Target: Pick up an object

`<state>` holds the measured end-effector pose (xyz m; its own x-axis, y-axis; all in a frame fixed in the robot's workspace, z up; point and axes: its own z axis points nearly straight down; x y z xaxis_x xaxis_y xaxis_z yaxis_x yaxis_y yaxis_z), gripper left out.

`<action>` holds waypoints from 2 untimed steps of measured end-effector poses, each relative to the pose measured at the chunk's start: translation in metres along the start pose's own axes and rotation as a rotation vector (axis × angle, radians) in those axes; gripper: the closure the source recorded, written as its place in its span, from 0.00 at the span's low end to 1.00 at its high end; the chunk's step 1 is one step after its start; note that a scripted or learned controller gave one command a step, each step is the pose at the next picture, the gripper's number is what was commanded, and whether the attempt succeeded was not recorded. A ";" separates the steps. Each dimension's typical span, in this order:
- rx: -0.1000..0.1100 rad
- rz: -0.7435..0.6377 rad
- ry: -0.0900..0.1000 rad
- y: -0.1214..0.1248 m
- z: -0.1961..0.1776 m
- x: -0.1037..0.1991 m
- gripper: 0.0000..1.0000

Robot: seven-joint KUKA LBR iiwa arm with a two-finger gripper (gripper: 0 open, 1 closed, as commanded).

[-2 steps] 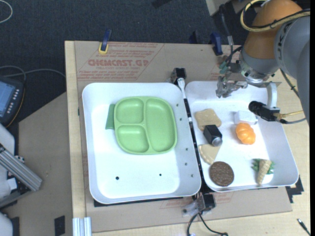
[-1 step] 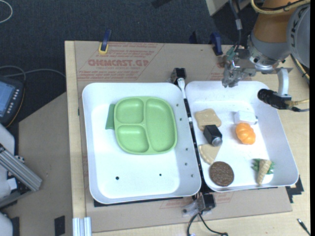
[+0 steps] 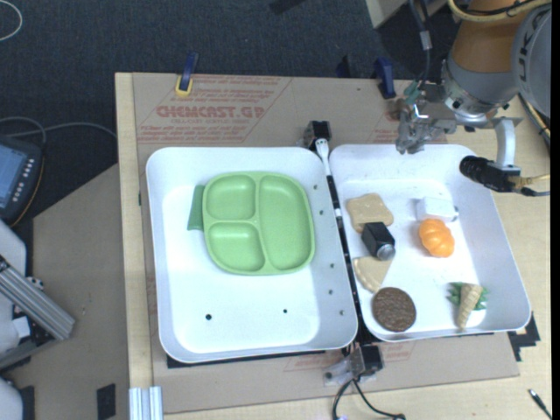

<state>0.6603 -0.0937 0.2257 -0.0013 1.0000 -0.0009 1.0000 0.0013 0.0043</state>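
Gripper [image 3: 411, 140] hovering over right bin [image 3: 512, 269] far edge — finger state indiscernible, orange fruit [image 3: 436, 237] lying mid-bin, black block [image 3: 379, 239] beside it.

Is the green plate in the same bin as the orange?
No, the green plate lies in the left bin, while the orange sits in the right bin.
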 end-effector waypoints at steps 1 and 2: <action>0.008 -0.002 0.002 -0.030 0.011 0.044 1.00; 0.008 -0.002 0.002 -0.061 0.010 0.081 1.00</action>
<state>0.5994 -0.0123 0.2156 -0.0033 1.0000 0.0015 1.0000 0.0033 -0.0040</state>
